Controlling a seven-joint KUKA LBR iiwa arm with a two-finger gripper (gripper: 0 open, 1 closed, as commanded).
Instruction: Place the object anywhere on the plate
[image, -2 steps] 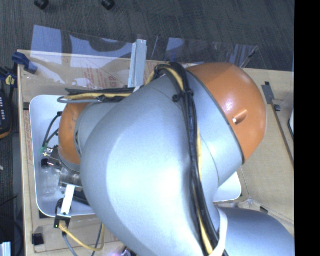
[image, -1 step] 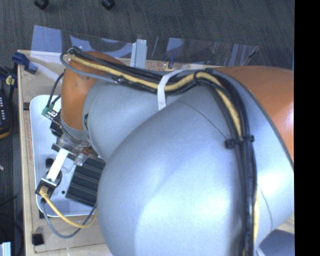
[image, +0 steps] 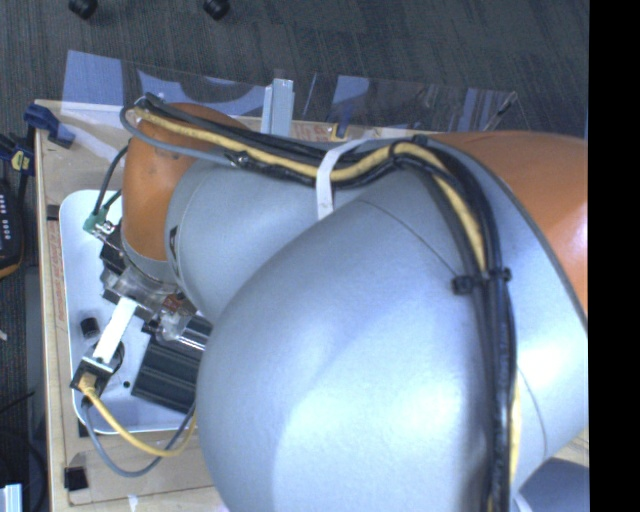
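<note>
A wooden bench (image: 44, 300) above dark carpet holds a shallow white bin (image: 70, 215) at the view's 9 o'clock, much of it hidden by the grey-and-orange arm (image: 350, 350). The gripper (image: 150, 310) sits low over this bin; whether it is open or closed cannot be told. A small black object (image: 88, 326) lies on the bin floor at the gripper's 9 o'clock, apart from it. A blue clamp (image: 42, 120) sits at 10 o'clock.

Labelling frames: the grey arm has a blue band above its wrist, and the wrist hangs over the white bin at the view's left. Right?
Not quite: the camera view shows the band is orange, not blue. The grey arm does hang its wrist over the white bin at the view's left.
</note>
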